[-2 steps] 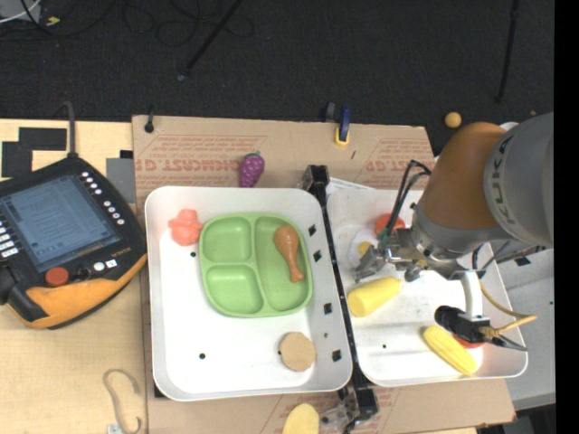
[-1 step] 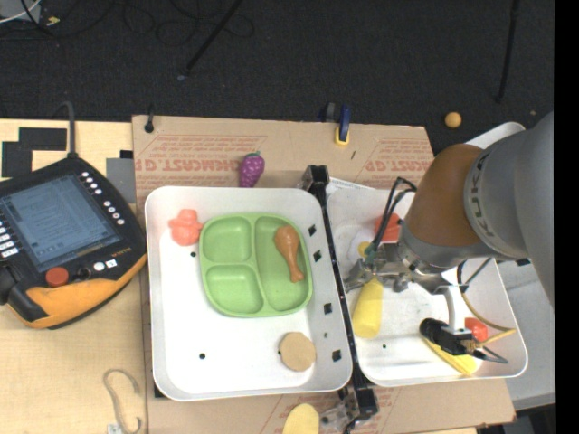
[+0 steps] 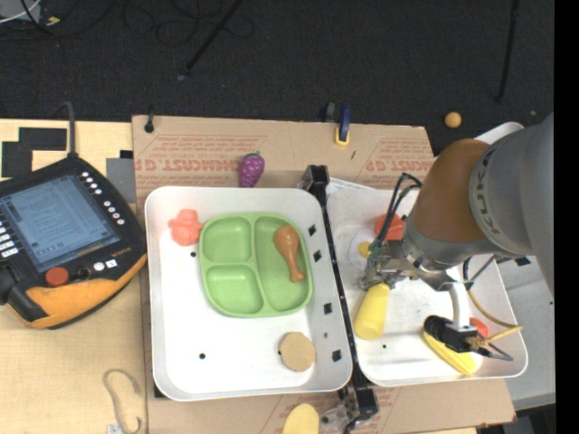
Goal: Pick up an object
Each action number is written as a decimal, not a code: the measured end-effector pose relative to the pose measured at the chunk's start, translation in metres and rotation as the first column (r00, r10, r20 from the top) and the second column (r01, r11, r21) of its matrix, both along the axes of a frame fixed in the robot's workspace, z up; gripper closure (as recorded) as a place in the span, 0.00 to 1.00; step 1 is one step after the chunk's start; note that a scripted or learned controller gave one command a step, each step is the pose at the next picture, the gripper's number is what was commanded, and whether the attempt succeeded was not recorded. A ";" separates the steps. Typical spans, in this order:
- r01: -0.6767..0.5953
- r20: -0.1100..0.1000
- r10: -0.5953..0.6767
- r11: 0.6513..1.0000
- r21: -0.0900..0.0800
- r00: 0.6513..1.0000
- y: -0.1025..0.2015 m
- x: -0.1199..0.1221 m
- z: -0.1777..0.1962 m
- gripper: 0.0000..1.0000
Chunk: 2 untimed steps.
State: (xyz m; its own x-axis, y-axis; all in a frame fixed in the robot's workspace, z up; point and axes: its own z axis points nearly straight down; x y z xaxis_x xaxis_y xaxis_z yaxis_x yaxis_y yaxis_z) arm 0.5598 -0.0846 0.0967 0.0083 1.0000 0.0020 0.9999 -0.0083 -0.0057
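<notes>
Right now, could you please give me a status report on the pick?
Hand low in right bin, at upper end of yellow toy. Toy lying on bin floor, grasp not confirmed. Banana apart, toward the near-right corner.

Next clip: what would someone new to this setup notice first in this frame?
The grey arm with its orange band looms over the right bin, its end effector at the top end of a yellow object. In the left bin sits a bright green divided plate with a brown drumstick in its right compartment, and a pink toy lies beside it.
</notes>
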 end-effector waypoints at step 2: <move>-0.002 0.008 0.002 1.000 -0.003 1.000 -0.022 -0.006 0.112 1.00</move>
State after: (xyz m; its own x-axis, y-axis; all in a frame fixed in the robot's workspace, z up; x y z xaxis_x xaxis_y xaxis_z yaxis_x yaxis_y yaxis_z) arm 0.5539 -0.1070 0.2083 0.0067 1.0000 -0.0007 1.0000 -0.0067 0.0027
